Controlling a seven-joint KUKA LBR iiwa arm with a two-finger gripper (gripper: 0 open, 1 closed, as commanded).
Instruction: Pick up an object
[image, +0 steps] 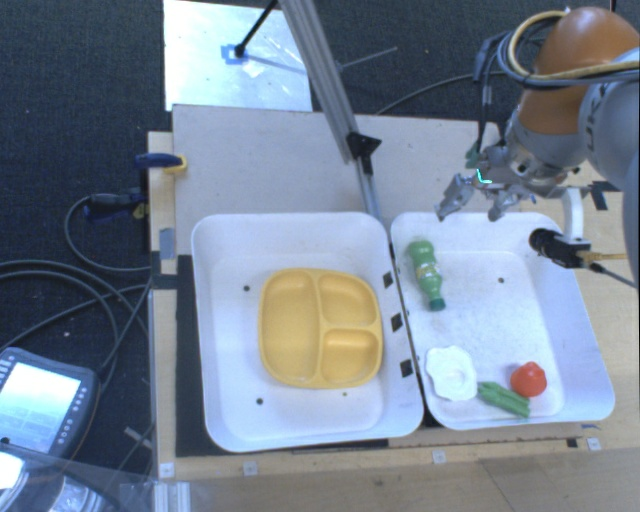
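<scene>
Now the two-finger gripper (478, 203) is seen spread open, empty, above the green plastic bottle (426, 273); roundness could let it be squeezed out sideways.

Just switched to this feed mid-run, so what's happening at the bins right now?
The arm's gripper hangs open over the far edge of the right bin, holding nothing. That bin contains a green bottle, a fried egg toy, a green pod and a tomato. A yellow divided plate lies in the left bin.

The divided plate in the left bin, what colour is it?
Yellow; the divided plate shows in the camera view.
</scene>
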